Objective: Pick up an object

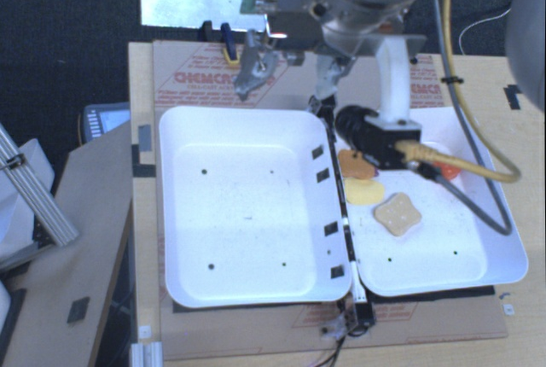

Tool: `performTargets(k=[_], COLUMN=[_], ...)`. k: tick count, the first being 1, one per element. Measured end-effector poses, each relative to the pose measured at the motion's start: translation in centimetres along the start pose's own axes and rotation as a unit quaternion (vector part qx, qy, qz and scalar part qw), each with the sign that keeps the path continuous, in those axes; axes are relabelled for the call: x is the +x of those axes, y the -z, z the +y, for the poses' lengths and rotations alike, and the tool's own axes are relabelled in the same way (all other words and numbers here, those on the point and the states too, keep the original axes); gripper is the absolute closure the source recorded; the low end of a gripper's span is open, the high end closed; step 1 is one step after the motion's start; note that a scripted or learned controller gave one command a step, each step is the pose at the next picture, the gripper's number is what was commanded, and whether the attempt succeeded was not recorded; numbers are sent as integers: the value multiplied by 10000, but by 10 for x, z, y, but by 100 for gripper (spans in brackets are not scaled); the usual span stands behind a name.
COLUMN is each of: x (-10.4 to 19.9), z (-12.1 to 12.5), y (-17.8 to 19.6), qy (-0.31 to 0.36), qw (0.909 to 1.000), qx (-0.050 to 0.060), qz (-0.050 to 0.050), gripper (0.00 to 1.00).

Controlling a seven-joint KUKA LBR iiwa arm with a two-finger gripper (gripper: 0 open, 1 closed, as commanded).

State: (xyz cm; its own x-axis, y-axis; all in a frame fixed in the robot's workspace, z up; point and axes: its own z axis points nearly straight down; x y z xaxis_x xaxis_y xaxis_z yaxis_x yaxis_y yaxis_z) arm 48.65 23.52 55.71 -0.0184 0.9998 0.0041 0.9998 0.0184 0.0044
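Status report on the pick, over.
Gripper hangs over the back edge of the right bin, nothing seen in it. Toast slice, yellow piece, orange piece lie in that bin. Black cable fitting overhangs the orange piece.

Two white bins sit side by side — the right bin (478, 259) holds the objects. A toast-shaped piece (397, 214) lies near its middle, a pale yellow piece (365, 193) just beside it, an orange piece (357, 166) beyond that. The gripper (286, 79) hangs above the left bin (243, 212) — over its far rim.
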Motion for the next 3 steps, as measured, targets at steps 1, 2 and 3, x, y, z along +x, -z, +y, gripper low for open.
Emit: performTargets(k=[1, 2, 3], x=[0, 0, 0], z=[0, 0, 0], y=[0, 0, 0], qy=[0, 0, 0], qw=[10000, 10000, 10000], qx=[0, 0, 0], qz=[0, 0, 0], gripper=[0, 0, 0])
